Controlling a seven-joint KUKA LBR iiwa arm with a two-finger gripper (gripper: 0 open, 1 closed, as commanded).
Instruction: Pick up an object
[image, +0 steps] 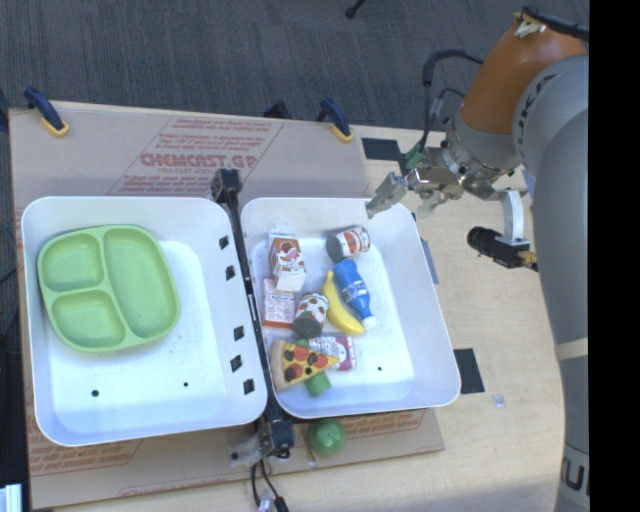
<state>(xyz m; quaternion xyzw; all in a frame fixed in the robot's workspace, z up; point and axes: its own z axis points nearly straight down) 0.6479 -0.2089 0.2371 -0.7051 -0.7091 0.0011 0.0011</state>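
Crowding the right bin (425, 290): can (348, 242), bottle (351, 286), banana (343, 312), cartons; end effector (392, 195) above its rim, grip state unclear.

Right bin (425, 330) is crowded mid-floor (banana (343, 310), bottle (352, 287), can (349, 242) touching), leaving bare floor along its right wall

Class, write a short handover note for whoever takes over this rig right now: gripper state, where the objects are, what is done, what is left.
Gripper: above the right bin's upper right corner, fingers open, nothing between them.
Objects: all in the right bin, clustered left of centre: small carton, can, blue bottle, banana, pizza slice. A green divided plate lies in the left bin. A green ball sits on the bench outside the bins.
Done: nothing picked yet.
Left: descend onto one object, close on it, lift.
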